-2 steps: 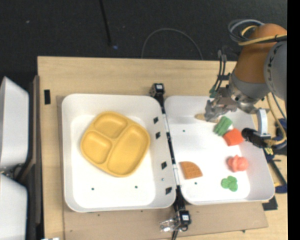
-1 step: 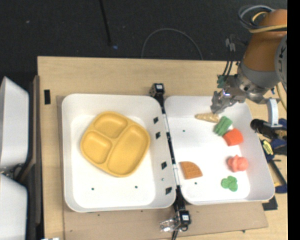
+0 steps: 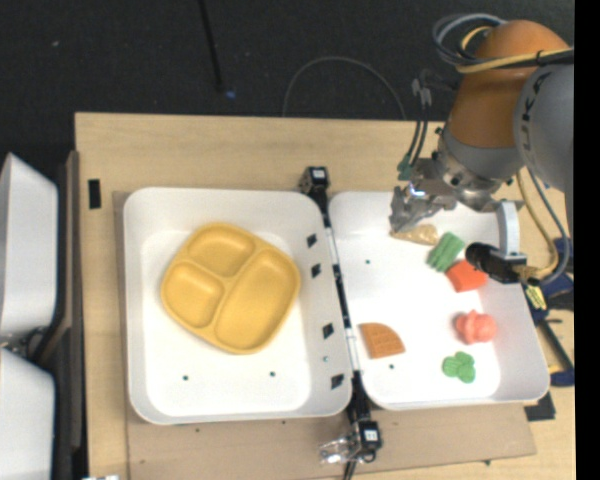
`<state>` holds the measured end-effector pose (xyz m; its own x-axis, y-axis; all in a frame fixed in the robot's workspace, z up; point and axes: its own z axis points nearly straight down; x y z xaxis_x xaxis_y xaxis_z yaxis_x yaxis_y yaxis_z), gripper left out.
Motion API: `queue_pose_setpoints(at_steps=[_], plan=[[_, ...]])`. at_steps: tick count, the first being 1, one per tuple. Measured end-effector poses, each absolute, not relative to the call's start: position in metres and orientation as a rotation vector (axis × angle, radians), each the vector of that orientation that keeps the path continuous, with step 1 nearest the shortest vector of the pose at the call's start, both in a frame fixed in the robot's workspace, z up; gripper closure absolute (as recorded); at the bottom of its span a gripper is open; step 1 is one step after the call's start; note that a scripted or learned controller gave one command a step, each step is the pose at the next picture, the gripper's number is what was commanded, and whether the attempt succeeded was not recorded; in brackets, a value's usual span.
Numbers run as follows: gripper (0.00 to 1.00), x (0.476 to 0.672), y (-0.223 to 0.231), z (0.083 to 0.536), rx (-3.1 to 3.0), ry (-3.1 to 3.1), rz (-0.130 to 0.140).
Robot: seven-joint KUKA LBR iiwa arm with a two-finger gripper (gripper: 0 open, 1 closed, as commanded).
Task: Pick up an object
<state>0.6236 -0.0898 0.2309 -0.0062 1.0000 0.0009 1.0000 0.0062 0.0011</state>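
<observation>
Bins sit side by side on my wooden bench (image 3: pixel 230 133): the left bin (image 3: pixel 145 368) carries a yellow divided plate (image 3: pixel 230 286), tilted askew, and the right bin (image 3: pixel 420 388) holds the small things I am after. My gripper (image 3: pixel 412 211) hangs over the upper part of the right bin, right above a pale tan piece (image 3: pixel 420 234) that lies flat at its tip; whether I have any grip on that piece, or how far apart my hand is spread, I cannot tell from this angle. Just beside it, toward my arm, lie a green block (image 3: pixel 445 252) and an orange-red block (image 3: pixel 467 276), touching each other. Lower down sit a pink toy (image 3: pixel 474 326), a small green cluster (image 3: pixel 459 368), and, nearer the divider, a brown wedge (image 3: pixel 381 340).
</observation>
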Motion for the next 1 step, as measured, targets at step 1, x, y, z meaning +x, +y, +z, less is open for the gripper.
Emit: queue_pose_setpoints(at_steps=[1], plan=[[1.0,0.6343,-0.039,0.2427,2.213,2.228,0.004]])
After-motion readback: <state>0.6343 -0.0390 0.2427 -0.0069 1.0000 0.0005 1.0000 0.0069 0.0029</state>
